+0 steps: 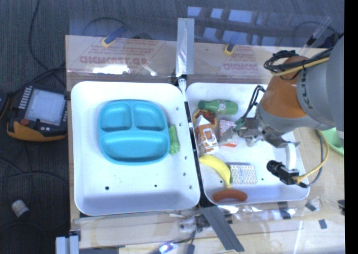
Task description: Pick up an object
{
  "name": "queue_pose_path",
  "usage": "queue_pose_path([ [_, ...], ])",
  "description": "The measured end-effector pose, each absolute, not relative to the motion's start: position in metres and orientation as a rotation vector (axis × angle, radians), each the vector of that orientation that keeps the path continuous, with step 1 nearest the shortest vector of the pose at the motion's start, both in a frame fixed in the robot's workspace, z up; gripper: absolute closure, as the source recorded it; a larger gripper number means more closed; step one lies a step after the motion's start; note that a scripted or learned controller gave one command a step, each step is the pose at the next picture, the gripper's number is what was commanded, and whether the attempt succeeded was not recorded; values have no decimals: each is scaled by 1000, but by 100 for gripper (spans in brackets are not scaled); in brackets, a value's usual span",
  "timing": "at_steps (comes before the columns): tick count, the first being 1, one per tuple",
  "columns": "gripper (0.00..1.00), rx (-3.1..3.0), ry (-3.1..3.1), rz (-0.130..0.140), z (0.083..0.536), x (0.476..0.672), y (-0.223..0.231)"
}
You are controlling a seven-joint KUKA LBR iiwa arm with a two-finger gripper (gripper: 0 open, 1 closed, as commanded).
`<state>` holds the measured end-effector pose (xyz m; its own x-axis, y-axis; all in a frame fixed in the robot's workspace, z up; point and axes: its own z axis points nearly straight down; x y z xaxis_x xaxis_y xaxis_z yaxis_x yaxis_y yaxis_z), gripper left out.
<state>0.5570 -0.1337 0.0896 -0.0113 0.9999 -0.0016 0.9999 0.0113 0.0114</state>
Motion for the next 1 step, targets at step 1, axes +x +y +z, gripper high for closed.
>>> queue_pose_path([
  [1,100,2201,2231,12,98,558,-133],
])
